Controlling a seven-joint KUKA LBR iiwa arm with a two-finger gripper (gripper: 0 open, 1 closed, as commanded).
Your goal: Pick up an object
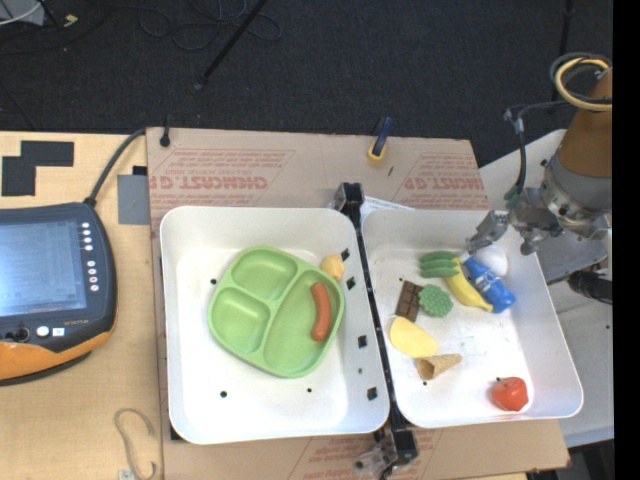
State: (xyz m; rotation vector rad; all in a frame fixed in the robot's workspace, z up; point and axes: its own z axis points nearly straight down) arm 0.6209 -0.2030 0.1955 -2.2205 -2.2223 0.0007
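My gripper (506,238) hangs over the far right part of the right bin (560,368), its two fingers spread open with nothing between them. Just below the fingertips lies a small white round piece (492,262), joined to a blue bottle-like toy (491,285). Beside that are a yellow banana (462,290), a green bean pod (438,263), a green broccoli (435,300) and a brown chocolate bar (407,299). Nearer the front lie a yellow lemon (411,338), an ice-cream cone (440,365) and a red tomato (510,393).
The left bin (190,368) holds a green divided plate (250,313) with a red sausage (320,310) on it and a small yellow piece (332,265) at its edge. A tablet (45,278) sits at far left. The bins' shared wall (365,308) runs down the middle.
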